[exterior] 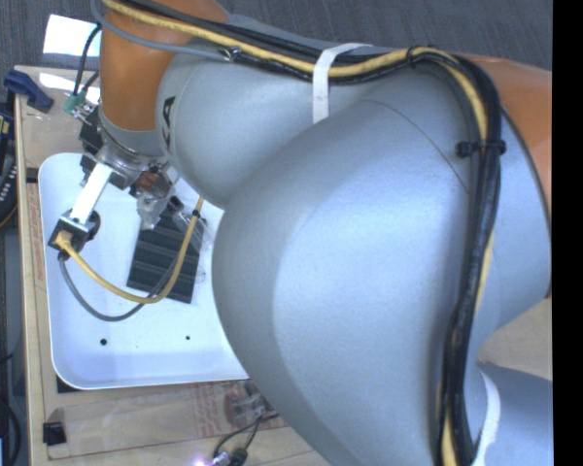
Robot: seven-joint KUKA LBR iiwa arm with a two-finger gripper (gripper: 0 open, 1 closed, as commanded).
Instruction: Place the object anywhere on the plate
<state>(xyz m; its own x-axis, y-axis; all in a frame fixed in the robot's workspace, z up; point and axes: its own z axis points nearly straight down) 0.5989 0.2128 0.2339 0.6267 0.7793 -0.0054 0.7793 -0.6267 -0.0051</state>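
Casing of my own grey arm (369,260) stands in the way across the right and middle of the scene, hiding much of the bench (136,420) behind it. At upper left, below the orange band (136,56), my gripper (152,208) hangs over a shallow white bin (126,362); I cannot tell whether it is open or closed. Just below it, over the bin floor, is a dark ribbed block (157,258), rectangular and set at a slant. Whether its upper end touches the gripper is unclear. My yellow cable (102,289) loops across its lower end. Beyond the bin's far left corner sit a blue clamp (26,89) and a white card (68,35). Reddish print (214,406) on the bench is too blurred to read.
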